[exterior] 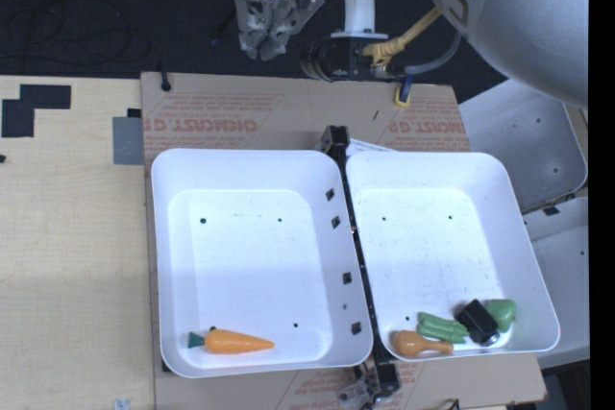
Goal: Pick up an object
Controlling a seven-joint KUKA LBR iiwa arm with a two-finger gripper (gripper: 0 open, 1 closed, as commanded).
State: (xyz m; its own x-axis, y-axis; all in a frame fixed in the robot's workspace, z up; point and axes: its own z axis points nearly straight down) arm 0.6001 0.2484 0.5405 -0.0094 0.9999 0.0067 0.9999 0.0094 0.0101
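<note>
Left shallow white plastic bin [183, 178]: one item, a small orange toy carrot with a dark green stub end [233, 342], lying flat near the front edge toward the front-left corner, green end pointing left, tip pointing right.

Right shallow white plastic bin [500, 178]: four items bunched in the front-right corner. A tan pear-shaped toy [419, 345] lies against the front wall. Just behind it, touching, is a ridged green pod-like toy [442, 326]. A small black block [478, 321] rests partly over that pod's right end. A rounded bright green piece [502, 310] sits just beside the block, nearest the right wall.

Between the bins: a black clip strip [348, 245] running front to back.

My two-finger grey gripper [271, 41]: hanging above the far edge of the bench, behind the left bin, well apart from every item. Nothing shows between its tips. Whether it is released or clenched, I cannot tell.
</note>
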